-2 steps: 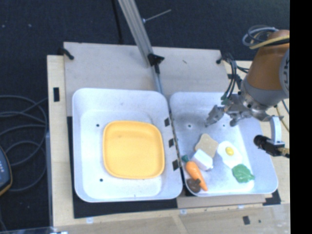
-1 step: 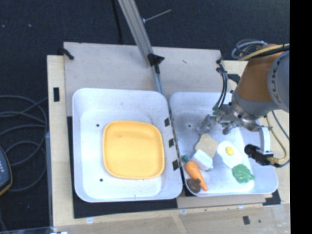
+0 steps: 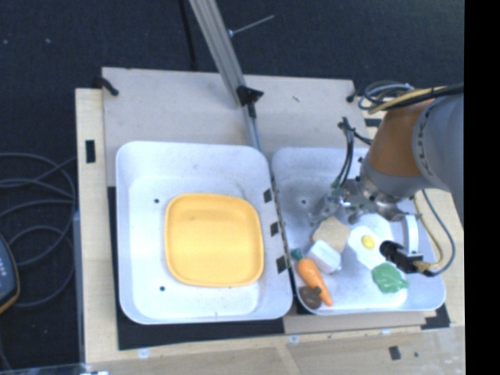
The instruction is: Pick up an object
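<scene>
As I read the overhead view from my remote station, two white bins sit side by side on the bench. Left bin: holds a yellow square plate, lying flat near its middle. Right bin: holds the loose objects and receives the arm, which enters from the right with its orange band above the wrist.

Gripper: lowered into the right bin's middle, just above the cluster of objects; whether it is released or clenched I cannot tell, since the wrist body hides the tips.

Objects, all toward the near half of the right bin:
- tan block, just below the gripper, possibly touching it; I cannot tell.
- small white cup-like piece, just beside the tan block on its near side.
- toy carrot, orange, lying at a slant by the bin's near left corner.
- fried-egg toy, white with a yellow centre, to the right of the tan block, beneath the wrist.
- green leafy toy, near the bin's front edge, well to the right of the carrot.
</scene>
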Tool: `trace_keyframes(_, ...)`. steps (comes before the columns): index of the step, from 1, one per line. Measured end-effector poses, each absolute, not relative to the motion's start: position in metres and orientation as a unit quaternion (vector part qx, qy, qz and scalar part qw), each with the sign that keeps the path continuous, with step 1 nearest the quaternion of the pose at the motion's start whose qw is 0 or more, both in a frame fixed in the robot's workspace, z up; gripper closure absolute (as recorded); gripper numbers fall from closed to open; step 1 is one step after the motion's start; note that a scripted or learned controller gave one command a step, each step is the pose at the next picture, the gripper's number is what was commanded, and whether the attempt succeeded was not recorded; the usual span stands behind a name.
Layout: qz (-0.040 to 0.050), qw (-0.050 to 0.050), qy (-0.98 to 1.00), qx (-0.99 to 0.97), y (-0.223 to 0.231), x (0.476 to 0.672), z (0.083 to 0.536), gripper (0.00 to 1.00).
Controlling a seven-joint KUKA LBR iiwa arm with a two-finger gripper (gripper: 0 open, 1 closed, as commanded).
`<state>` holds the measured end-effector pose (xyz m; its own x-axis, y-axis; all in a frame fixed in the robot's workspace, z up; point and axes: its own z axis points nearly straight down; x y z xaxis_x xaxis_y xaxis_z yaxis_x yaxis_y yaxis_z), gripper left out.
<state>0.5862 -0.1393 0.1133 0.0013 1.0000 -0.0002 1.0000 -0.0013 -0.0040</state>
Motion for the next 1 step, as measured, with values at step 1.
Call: trace_keyframes(1,0.0005,0.0,-0.707,-0.707,-0.14,0.5861,0.1003,0.0)
